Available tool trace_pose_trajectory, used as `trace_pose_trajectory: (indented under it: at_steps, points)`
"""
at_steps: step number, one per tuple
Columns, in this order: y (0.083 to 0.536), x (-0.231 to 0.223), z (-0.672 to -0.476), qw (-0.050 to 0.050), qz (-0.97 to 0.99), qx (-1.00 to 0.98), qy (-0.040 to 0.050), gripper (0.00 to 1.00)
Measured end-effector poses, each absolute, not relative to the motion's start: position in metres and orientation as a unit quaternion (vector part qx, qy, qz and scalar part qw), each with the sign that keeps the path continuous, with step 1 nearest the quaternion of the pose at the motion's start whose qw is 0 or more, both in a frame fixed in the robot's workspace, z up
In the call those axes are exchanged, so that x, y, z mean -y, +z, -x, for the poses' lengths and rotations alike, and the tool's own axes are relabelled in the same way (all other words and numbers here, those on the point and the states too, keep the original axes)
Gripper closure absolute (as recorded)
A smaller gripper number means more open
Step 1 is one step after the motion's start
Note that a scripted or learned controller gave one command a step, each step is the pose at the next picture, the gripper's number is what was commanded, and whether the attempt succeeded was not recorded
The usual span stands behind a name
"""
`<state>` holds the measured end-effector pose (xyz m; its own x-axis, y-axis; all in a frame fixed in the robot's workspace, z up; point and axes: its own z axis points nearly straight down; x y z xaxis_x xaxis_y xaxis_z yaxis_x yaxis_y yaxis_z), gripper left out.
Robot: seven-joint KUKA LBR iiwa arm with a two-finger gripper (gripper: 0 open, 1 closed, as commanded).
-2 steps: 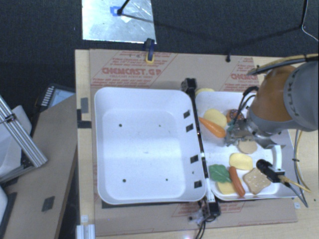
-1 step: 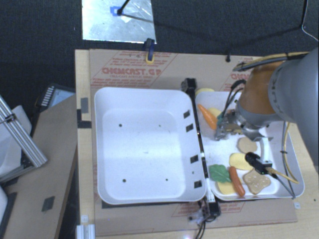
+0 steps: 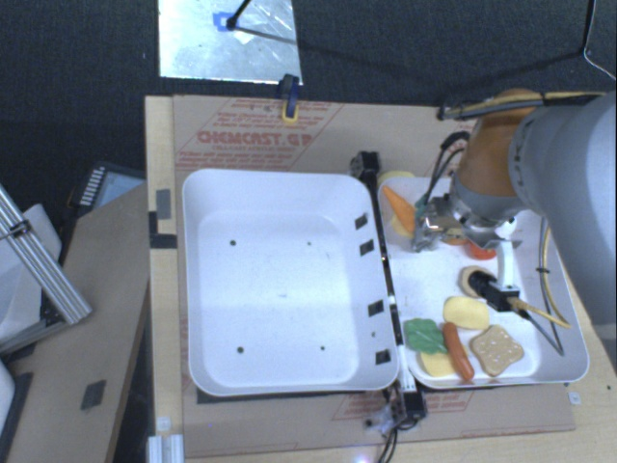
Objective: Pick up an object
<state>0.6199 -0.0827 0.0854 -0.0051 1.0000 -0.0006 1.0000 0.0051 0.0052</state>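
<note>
We saw the gripper [image 3: 436, 231] lowered into the right bin [image 3: 576, 355] beside the carrot [image 3: 399, 208] (we could not tell its fingers' spread), presumably for a grasp.

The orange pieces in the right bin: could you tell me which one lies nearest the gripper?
The orange carrot-shaped piece at the bin's far left, just beside the gripper. The orange-red sausage-shaped piece lies at the near edge, beside the toast slice.
</note>
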Motion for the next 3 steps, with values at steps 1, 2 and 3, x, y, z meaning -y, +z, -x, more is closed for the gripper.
trace_pose_trajectory:
  at_steps: [1,2,3]
  points:
    - [0.192,0.016,-0.672,0.005,-0.703,-0.711,0.0057,1.0]
    - [0.351,-0.05,-0.67,0.006,-0.703,-0.711,0.0083,1.0]
    - [0.411,-0.117,-0.669,0.002,-0.703,-0.711,0.0048,1.0]
